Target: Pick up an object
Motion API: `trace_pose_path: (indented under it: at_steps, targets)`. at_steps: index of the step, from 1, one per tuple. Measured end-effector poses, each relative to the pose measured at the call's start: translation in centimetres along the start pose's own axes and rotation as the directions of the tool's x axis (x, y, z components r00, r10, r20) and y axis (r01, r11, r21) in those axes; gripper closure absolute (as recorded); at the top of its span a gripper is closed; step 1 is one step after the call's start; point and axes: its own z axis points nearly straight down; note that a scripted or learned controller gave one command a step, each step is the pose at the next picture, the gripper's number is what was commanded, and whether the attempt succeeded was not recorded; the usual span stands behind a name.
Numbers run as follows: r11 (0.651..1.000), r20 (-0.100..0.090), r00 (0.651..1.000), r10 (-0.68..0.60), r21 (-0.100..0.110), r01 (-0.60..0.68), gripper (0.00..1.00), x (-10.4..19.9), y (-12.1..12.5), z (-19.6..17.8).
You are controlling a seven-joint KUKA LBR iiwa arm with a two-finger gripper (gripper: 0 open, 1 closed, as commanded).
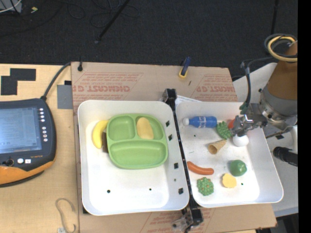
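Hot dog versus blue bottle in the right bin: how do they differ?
The hot dog is orange-red and lies mid-bin near the divider; the blue bottle is blue with a white cap and lies toward the far wall. The bottle looks thicker and a little longer than the hot dog. Both lie flat, roughly crosswise.

We read red print, upside down, on the cardboard sheet [146, 84] beyond the bins; the letters are too blurred to spell.
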Motion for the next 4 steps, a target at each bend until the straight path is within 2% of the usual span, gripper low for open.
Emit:
trace_pose_path:
  at_steps: [1,2,3,4]
  targets:
    - [1.0,-0.003,1.0,-0.003,0.004,0.003,1.0,5.3,-3.3,0.3]
    - [1.0,-0.002,1.0,-0.003,0.006,0.003,1.0,9.6,-5.5,1.1]
    - [1.0,0.0,1.0,-0.001,0.002,0.001,1.0,10.0,-5.1,-0.1]
    - [1.0,0.0,1.0,0.001,0.004,-0.001,1.0,9.9,-5.8,0.2]
